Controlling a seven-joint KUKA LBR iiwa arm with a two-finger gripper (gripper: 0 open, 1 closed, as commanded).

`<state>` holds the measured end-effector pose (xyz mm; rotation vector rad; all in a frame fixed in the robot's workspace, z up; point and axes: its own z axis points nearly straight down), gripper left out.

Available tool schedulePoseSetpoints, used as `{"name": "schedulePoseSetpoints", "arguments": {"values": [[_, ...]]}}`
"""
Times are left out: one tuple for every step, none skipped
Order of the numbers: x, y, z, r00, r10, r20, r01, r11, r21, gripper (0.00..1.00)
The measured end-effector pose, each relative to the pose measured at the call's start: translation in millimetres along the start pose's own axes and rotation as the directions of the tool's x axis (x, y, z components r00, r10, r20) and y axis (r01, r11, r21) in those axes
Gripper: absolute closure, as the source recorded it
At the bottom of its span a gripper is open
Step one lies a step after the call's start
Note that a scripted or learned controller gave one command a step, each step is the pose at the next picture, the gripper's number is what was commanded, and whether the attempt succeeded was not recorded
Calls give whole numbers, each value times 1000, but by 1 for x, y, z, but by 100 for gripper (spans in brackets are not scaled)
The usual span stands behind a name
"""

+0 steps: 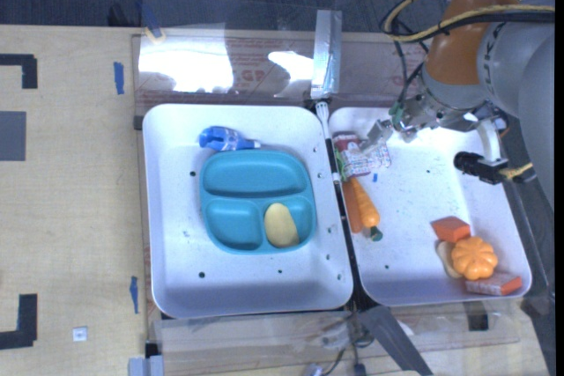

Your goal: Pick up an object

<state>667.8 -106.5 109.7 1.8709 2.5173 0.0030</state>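
My gripper (pixel 381 133) hangs over the back left part of the right bin (pixel 414 260), reaching in from the upper right. Just below and left of it lies a red and white packet (pixel 359 156), very close to the gripper tip; contact cannot be made out. An orange carrot (pixel 360 203) lies along the bin's left wall, in front of the packet. At the front right corner sit an orange pumpkin (pixel 474 256), an orange-red block (pixel 451 229) and a red block (pixel 498 284).
The left bin (pixel 167 269) holds a blue divided tray (pixel 251 180) with a yellow potato-like piece (pixel 281 224) in its front right compartment. A small blue object (pixel 220 138) lies behind the tray. A ridge (pixel 338 216) separates the two bins.
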Motion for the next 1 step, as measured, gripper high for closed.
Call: {"name": "schedulePoseSetpoints", "arguments": {"values": [[1, 2, 10, 994, -112, 2, 112, 994, 1, 0]]}}
